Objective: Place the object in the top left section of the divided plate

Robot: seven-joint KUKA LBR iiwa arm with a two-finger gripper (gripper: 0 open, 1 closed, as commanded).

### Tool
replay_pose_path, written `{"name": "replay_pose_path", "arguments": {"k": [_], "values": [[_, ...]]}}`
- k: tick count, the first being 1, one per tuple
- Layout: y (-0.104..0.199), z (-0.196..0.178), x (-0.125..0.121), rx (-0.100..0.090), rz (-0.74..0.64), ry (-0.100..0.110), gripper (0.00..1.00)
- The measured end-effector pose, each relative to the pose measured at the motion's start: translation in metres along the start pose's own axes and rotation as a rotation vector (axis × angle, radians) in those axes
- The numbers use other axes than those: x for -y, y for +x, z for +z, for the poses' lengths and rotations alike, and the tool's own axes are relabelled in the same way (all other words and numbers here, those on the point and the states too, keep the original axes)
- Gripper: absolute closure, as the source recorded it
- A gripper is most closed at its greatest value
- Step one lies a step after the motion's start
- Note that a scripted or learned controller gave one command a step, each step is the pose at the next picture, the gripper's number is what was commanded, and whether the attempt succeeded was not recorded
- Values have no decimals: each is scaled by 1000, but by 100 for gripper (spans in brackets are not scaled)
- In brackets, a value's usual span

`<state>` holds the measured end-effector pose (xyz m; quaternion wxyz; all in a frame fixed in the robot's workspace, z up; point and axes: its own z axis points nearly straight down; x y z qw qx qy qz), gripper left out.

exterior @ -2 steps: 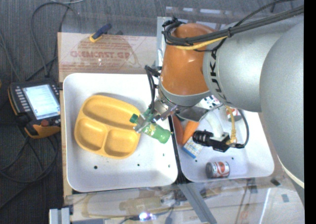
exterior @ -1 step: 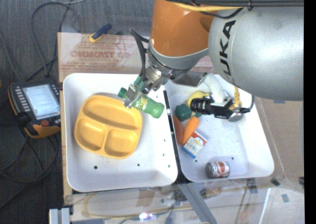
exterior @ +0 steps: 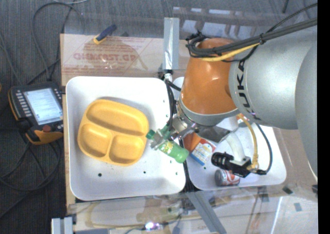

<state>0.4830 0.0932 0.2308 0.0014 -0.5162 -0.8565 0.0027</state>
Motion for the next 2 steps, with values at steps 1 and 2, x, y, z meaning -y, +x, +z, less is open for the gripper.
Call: {"name": "replay_pose_path", "arguments": {"k": [1,2], "values": [[-4,8,-46,1,-74,-1,100],[-28,48,-69,2,-63,-1,100]]}}
